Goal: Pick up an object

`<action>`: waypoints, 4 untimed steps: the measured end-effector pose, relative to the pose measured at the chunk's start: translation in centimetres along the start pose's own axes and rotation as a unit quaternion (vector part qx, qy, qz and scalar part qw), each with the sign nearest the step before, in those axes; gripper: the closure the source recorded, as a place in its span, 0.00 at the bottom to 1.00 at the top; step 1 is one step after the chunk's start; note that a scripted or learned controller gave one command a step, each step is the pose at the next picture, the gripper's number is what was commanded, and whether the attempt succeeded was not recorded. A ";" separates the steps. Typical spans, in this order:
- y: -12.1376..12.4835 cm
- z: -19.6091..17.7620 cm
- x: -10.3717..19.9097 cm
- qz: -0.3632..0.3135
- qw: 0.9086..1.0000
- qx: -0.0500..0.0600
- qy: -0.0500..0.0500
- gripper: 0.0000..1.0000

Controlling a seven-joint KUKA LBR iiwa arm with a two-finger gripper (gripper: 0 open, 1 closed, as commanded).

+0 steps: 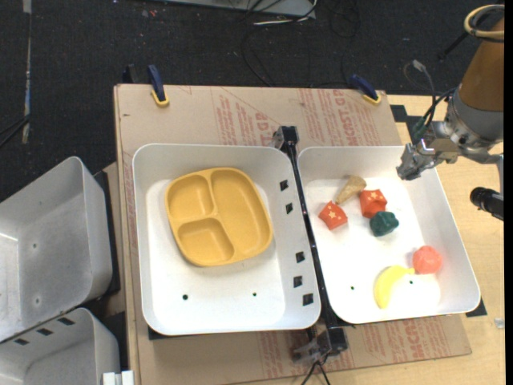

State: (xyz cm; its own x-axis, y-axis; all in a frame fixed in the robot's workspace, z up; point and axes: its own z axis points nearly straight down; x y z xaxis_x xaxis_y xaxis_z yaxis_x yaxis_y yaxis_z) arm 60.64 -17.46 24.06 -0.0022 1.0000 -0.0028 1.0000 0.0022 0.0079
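Here's the arm at the right edge of the frame, grey wrist under an orange band, with the hand [410,165] poised over the upper right rim of the right bin [457,239]. It's small and dark from this angle, so I cannot tell whether it is released or clenched, and nothing shows in its grasp.

Down in that right bin, smooth white plastic with rounded corners, we have a scatter of toy pieces. A tan, wedge-like piece [349,188] lies uppermost, just beside two red blocky pieces: one [333,215] to the left, one [373,203] to the right. Touching the right one from below is a dark green lumpy piece [384,224]. Lower down, well apart from that cluster, a curved yellow banana shape [389,285] sits near a pinkish-orange rounded piece [427,259].

Over to the left bin [152,295]: a matte yellow tray [217,215], rounded, divided into three compartments, lying tilted at the centre.

Both bins rest on a brown cardboard sheet covering the bench [208,111], printed with reddish lettering too faint to read, possibly reversed. Blue-and-yellow clamps [157,85] pin its top edge.
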 end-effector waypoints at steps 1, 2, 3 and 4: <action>0.1 -3.7 0.0 0.000 1.000 0.001 0.000 1.00; -0.2 -2.0 5.6 -0.003 1.000 0.005 0.002 1.00; -0.3 -0.5 11.3 -0.003 1.000 0.005 0.002 1.00; -1.4 0.7 16.1 -0.003 1.000 0.006 0.002 1.00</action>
State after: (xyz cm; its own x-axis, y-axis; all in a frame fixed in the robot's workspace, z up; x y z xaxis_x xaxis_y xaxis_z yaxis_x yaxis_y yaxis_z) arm 59.21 -1.38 23.32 -0.0072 1.0000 0.0015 1.0000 0.0072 -0.0034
